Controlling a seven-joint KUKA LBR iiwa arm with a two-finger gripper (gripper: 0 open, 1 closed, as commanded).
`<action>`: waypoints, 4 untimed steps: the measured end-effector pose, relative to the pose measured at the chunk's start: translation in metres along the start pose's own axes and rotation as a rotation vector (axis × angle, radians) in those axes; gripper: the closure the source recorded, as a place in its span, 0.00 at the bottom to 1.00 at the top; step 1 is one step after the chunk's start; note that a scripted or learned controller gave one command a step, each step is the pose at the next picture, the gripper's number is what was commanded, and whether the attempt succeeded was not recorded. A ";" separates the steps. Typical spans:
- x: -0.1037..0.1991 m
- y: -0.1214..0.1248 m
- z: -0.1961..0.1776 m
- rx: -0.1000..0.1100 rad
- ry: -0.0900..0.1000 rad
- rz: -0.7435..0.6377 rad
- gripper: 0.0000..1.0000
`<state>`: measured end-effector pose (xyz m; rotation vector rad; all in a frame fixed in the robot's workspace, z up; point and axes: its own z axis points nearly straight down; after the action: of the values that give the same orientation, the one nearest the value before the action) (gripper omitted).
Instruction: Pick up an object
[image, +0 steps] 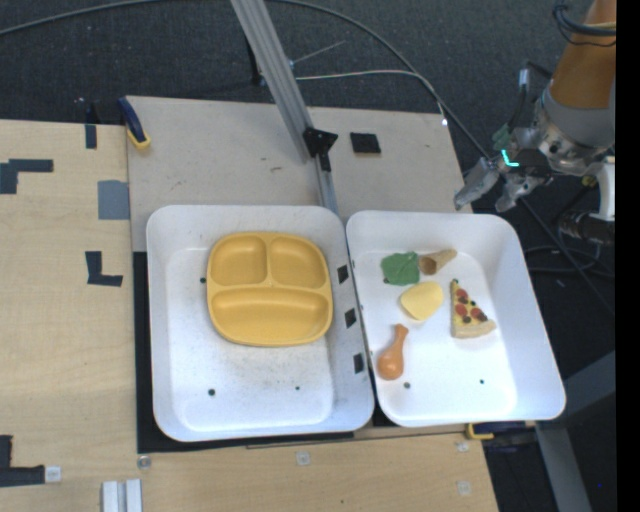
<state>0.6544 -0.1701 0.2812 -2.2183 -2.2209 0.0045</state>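
The left bin (170, 330) is holding a yellow divided tray (269, 288), while right of that tray the pizza slice (468, 311), drumstick (392, 353), green leaf (401, 267) and yellow piece (422, 300) are lying, and the gripper (492, 189) is hovering open, holding nothing, beyond them.

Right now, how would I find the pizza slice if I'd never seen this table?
Look at the right white bin, the one with the toy food, not the one holding the yellow tray. The pizza slice lies at the right end of the group of toys, beside the pale yellow piece. It is the only wedge shape, tan with red dots on top.
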 end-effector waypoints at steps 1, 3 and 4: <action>0.000 0.001 -0.002 -0.003 -0.001 0.000 0.00; -0.016 -0.009 0.102 0.002 -0.001 0.001 0.00; -0.013 -0.008 0.146 0.002 0.000 -0.001 0.00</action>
<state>0.6457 -0.1829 0.1350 -2.2165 -2.2214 0.0069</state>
